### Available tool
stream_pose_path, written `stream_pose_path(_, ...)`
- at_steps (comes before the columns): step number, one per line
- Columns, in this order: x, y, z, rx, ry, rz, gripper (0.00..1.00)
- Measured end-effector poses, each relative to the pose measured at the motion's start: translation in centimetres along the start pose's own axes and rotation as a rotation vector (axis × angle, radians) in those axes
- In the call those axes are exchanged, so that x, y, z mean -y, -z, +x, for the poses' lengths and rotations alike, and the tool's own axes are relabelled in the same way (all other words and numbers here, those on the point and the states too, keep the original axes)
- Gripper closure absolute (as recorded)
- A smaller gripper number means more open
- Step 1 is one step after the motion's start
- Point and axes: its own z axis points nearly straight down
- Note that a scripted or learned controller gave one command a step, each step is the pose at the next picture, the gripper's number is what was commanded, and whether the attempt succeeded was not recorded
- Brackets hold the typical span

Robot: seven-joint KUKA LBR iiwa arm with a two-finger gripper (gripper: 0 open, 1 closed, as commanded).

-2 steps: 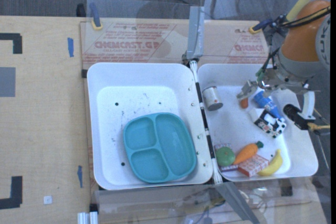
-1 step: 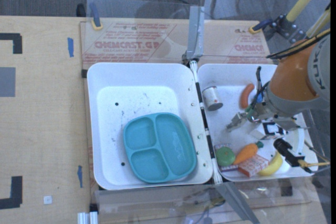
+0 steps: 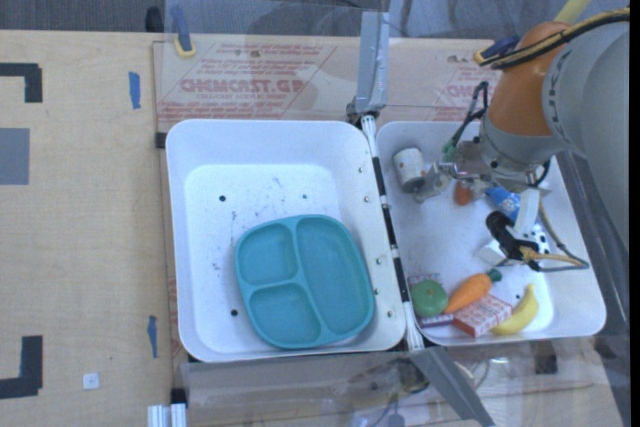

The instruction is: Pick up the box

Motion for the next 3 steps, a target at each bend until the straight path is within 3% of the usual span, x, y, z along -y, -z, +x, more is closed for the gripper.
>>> stream_pose_path(1,1.4,0.0,-1.0,-0.003,-0.014,-0.010,0.00)
stream_pose_path(2,1.2,1.2,-1.1,0.002,-0.013,-0.016,1.00)
stream_pose_path(3,-0.5,10.7,-7.8,-0.003,-0.297,-0.004,1.00)
